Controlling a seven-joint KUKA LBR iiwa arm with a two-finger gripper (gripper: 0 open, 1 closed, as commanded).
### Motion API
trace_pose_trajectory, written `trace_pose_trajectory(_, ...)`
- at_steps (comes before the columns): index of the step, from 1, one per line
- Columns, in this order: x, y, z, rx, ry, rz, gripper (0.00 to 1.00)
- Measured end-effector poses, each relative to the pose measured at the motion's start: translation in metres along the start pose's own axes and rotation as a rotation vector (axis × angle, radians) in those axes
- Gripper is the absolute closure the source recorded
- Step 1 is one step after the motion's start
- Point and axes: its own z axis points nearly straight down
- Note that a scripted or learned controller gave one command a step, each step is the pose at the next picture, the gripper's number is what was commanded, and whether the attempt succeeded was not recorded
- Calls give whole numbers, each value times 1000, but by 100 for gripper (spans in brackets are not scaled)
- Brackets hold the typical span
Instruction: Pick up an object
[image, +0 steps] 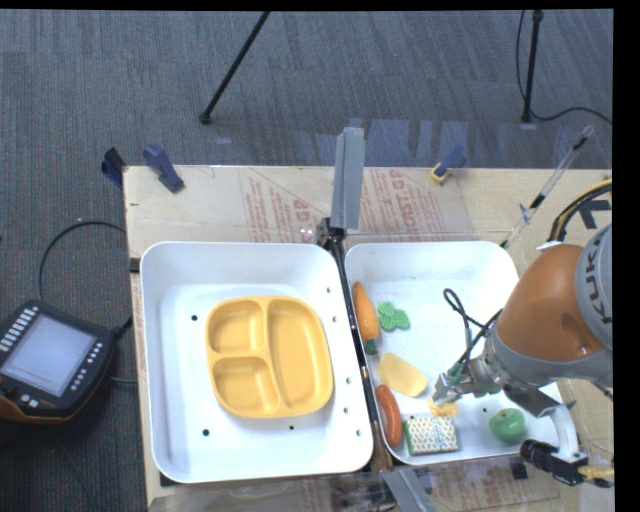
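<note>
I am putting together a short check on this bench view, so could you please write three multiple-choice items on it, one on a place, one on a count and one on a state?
1. Where does the yellow divided plate lie?
A. in the left bin
B. in the right bin
C. on the floor

2. How many compartments does the plate have?
A. two
B. three
C. five

3. How does the carrot lie?
A. inside the plate
B. standing upright in the middle of the bin
C. flat along the right bin's left wall

Key:
1 A, since the plate sits in the left bin.
2 B, since one long section and two smaller ones show.
3 C, since it lies flat beside the left wall of the right bin.
</note>
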Motion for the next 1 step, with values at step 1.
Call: trace_pose_trajectory(1,0,0,1,1,0,0,0)
